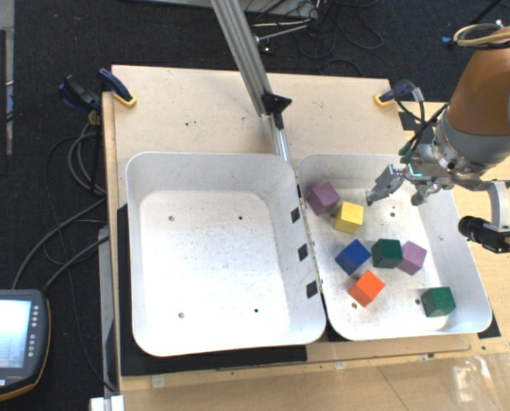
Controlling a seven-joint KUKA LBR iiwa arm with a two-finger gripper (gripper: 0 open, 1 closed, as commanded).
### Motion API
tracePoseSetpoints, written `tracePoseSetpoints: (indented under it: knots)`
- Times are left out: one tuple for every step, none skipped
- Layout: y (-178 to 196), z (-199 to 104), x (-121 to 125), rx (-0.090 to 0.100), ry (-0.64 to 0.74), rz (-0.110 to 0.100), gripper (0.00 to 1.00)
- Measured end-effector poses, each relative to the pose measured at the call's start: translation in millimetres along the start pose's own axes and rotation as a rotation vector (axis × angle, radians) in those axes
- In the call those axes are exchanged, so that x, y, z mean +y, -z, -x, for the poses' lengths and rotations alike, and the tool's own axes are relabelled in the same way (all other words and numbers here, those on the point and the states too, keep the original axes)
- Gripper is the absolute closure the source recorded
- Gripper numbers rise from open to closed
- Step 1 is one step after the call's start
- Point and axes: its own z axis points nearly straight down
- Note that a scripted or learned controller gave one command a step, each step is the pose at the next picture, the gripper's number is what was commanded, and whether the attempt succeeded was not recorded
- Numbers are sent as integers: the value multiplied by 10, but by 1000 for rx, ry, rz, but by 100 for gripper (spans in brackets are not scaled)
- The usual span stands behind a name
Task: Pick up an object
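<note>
The right bin [465, 294] holds several small blocks: a purple one [323, 198], a yellow one [350, 217], a blue one [353, 257], a dark green one [387, 253], a lilac one [412, 257], an orange one [367, 288] and a green one [438, 301]. My gripper [402, 187] hangs above the bin's far right part, up and to the right of the yellow block. Its two fingers are spread apart with nothing between them. It touches no block.
The left bin [144, 229] lies beside the right one. A slanted metal pole [242, 45] reaches down to the divide between the bins. Clamps sit at the board's far corners. A tablet pendant [11, 341] rests at the lower left.
</note>
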Motion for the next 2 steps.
tracePoseSetpoints:
  knots:
    - [26,1,9,-1,-1,5,0]
    - [-463,-84,45,0,1,0,0]
